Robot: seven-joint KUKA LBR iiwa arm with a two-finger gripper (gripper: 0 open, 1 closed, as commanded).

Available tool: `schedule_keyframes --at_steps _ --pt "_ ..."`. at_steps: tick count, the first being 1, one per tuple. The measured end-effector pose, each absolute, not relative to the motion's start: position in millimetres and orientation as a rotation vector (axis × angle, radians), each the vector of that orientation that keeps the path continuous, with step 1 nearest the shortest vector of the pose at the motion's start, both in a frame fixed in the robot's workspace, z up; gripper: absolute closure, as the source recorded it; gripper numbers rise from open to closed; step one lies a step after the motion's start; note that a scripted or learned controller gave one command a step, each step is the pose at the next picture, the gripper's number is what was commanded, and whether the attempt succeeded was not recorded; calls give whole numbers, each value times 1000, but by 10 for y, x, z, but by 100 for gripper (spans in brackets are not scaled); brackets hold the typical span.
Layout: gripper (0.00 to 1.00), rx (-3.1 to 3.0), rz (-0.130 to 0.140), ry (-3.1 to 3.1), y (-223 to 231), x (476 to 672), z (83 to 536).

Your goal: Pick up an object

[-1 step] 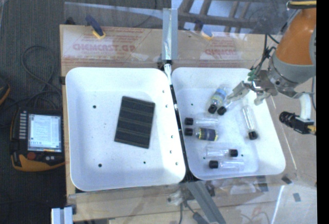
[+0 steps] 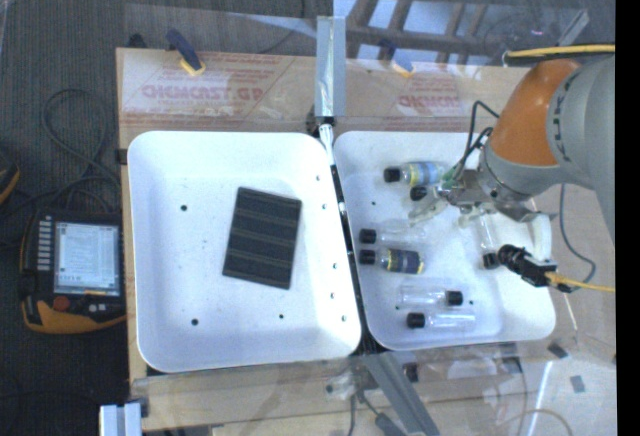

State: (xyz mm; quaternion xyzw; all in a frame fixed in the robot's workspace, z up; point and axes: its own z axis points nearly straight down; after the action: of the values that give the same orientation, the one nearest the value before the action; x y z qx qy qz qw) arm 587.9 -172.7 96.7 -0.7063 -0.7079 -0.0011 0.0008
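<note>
Jaws are low over the upper middle of the right bin (image 2: 530, 319), tucked under the wrist. That spot is small and cluttered, so you can't tell whether they are wide or narrow, or whether anything sits between them. The arm (image 2: 600, 119) reaches in from the right, with its orange band (image 2: 525, 129) over the bin's far right corner.

Pickable stuff, nearest first:
- The labelled bottle (image 2: 420, 172) lies on its side just left of the jaws, black cap pointing left.
- A small black-capped vial (image 2: 418, 192) is just below that bottle and close to the jaws. You can't tell if they touch.
- The second labelled bottle (image 2: 398, 261) lies on its side mid-bin near the left wall, cap to the left.
- A small dark-capped piece (image 2: 368, 236) is just above that bottle's cap.
- The two clear vials lie near the front edge, one above the other and slightly apart. The upper clear vial (image 2: 432, 298) has its cap at the right and the lower clear vial (image 2: 445, 320) has its cap at the left.

The left bin (image 2: 180, 174) holds a black ribbed pad (image 2: 262, 237), lying flat near the middle, slightly rotated, well apart from the jaws.

Both bins sit side by side on the counter (image 2: 230, 94). A blue-and-yellow clamp (image 2: 185, 52) is at the counter's back left edge. A handheld pendant (image 2: 75, 264) lies on the floor to the left.
</note>
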Motion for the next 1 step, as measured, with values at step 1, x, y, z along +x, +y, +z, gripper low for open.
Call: schedule_keyframes --at_steps 1 --pt "0 -2153 4 -2251 -2124 6699 906"
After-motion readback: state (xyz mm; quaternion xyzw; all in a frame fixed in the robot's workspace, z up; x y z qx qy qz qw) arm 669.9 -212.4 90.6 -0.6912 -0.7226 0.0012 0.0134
